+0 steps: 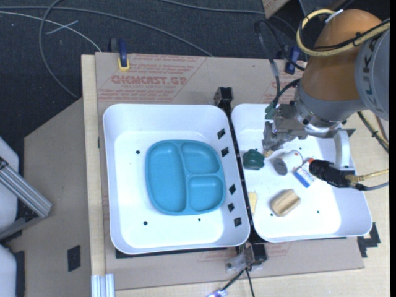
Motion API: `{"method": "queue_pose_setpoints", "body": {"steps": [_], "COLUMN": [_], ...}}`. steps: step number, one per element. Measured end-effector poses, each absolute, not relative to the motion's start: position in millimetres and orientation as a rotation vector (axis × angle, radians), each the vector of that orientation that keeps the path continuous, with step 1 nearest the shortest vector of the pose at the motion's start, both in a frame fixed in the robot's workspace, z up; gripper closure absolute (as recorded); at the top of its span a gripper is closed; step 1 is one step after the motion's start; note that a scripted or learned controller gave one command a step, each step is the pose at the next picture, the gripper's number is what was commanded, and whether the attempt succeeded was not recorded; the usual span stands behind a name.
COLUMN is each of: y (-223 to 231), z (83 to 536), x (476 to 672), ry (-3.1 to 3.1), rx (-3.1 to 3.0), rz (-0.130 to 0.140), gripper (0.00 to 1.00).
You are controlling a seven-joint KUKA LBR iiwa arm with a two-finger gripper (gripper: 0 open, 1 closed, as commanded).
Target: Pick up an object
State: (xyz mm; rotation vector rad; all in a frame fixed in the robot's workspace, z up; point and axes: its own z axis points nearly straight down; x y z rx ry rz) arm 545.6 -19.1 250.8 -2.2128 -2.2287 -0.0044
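Where cardboard (154, 73) underlies bins (117, 166), dark carpet (62, 42).

Red print reading "CHEMCAST GP" is seen on the brown protective sheet (162, 73) that covers the worktop, behind the left bin. Smaller red lines above and below that word are too small to be read. Part of dark lettering, "UK", is seen on the arm's grey housing (378, 73) at the right edge.
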Motion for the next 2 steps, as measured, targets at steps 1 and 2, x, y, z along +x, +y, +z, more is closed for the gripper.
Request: {"method": "queue_pose_setpoints", "body": {"steps": [1,2], "y": [29,78], "z": [251,229], "x": [563.0,577.0], "ry": [-2.229,-2.226], "rx": [-2.214,-2.215], "rz": [-0.004,-0.002], "gripper": [1.0,1.0]}}
